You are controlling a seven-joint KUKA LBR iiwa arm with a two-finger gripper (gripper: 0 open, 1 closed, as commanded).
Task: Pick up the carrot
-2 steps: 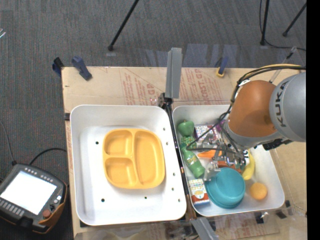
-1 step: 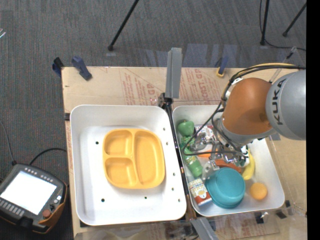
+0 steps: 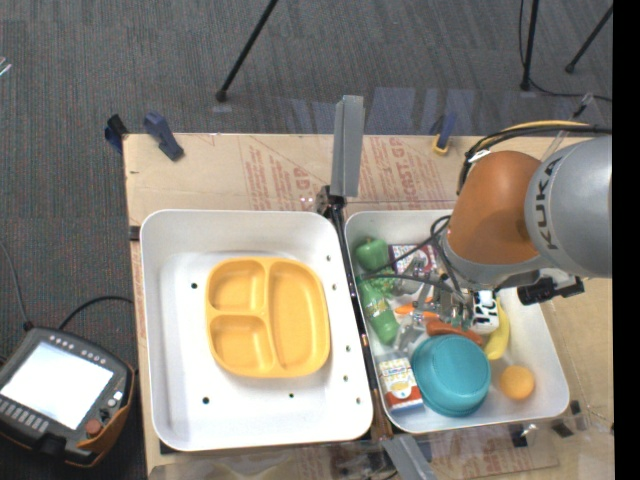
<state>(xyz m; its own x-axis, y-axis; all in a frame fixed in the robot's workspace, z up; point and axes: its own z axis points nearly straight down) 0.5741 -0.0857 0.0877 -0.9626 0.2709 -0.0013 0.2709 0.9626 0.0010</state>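
Left bin: it carries one yellow divided plate, three compartments, lying flat near the bin's middle, nothing in any compartment.

Right bin: crowded. Along its left wall I note a green pepper toward the far corner, then a green clear-wrapped item below it, and a small juice carton at the near left corner. A printed packet lies just beside the pepper. A teal bowl sits against the near edge, touching the carton. The carrot lies at the bin's middle, just beyond the bowl's far rim, orange, partly covered by my claw. A yellow banana rests right of the bowl, and an orange ball-shaped fruit lies toward the near right corner.

My claw is down over the carrot. Whether it is wide or closed I cannot tell; my wrist blocks the view.
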